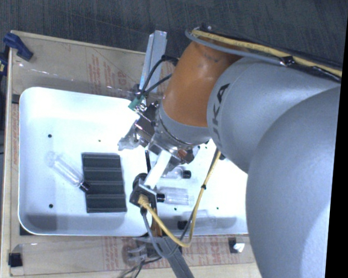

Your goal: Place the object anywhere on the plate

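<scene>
Tube [64,167], clear and dark-capped, lies flat in the left bin [37,111]. Its cap end rests against the left edge of the plate [103,184], so it is probably yet to be lifted. The gripper [135,137] hangs past the plate's far corner; its grip cannot be told. Bare floor beyond leaves room to approach.
</scene>
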Action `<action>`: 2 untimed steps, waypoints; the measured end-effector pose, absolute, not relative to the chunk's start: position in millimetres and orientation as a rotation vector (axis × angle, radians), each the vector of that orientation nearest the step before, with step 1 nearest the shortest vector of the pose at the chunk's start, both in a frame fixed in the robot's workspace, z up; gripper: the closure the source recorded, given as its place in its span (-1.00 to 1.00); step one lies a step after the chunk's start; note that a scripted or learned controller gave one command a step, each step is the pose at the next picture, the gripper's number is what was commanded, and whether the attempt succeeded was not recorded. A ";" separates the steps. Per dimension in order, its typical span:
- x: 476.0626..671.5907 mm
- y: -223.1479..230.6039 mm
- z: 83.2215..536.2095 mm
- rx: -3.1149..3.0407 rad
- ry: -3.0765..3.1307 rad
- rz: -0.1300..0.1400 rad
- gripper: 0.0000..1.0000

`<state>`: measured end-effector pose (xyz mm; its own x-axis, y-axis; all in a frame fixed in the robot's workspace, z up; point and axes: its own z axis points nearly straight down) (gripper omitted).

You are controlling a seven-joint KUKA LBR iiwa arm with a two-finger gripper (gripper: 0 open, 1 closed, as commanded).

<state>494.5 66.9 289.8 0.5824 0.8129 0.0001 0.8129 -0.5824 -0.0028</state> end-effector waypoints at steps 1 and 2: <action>474.4 118.1 151.5 -2.768 -1.481 0.013 -1.00; 476.8 57.3 262.4 -2.711 -1.584 0.002 -1.00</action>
